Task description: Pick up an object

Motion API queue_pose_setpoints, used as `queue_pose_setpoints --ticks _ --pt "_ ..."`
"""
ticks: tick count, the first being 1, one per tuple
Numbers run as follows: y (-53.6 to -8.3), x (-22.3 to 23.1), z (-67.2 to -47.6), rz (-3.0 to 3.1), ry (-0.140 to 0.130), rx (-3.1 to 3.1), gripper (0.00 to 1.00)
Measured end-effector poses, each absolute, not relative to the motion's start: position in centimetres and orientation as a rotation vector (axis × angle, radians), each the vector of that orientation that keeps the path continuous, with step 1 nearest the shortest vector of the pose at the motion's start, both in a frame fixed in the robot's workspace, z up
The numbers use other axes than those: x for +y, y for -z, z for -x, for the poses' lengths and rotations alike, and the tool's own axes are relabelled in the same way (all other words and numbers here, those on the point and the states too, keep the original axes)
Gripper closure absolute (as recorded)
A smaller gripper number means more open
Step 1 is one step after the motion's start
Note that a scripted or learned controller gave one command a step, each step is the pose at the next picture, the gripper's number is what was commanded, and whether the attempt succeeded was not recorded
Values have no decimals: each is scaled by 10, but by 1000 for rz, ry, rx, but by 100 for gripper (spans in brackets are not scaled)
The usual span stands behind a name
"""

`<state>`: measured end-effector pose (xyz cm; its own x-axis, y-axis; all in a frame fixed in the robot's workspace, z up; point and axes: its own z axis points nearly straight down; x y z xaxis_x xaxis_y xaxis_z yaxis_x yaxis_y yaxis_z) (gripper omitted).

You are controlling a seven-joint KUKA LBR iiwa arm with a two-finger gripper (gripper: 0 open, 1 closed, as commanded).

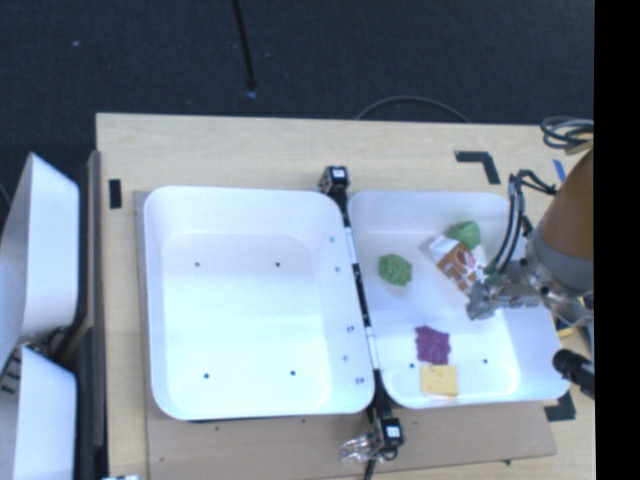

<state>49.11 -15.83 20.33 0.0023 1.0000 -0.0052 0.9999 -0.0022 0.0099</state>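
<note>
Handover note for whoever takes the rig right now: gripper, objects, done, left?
Gripper: low in the right bin, beside the orange-and-white packet; finger state unclear, nothing seen held.
Objects, all in the right bin: green lump, second green piece above the packet, purple piece, yellow square.
Done: arm reached in.
Left: grasp and lift one object.

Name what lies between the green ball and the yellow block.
Camera view: a purple lump lies between the green ball and yellow block, on the right bin floor.

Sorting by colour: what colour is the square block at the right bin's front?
Yellow block, camera view.
</note>
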Motion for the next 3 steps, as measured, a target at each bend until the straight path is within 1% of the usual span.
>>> queue_pose_setpoints --ticks 1,2,3 --pt "-213 -86 -491 -2210 -6 2231 100" --pt "-274 -159 -490 -2219 -3 2210 100" --pt "-270 -86 -491 -2212 -2 2230 100"
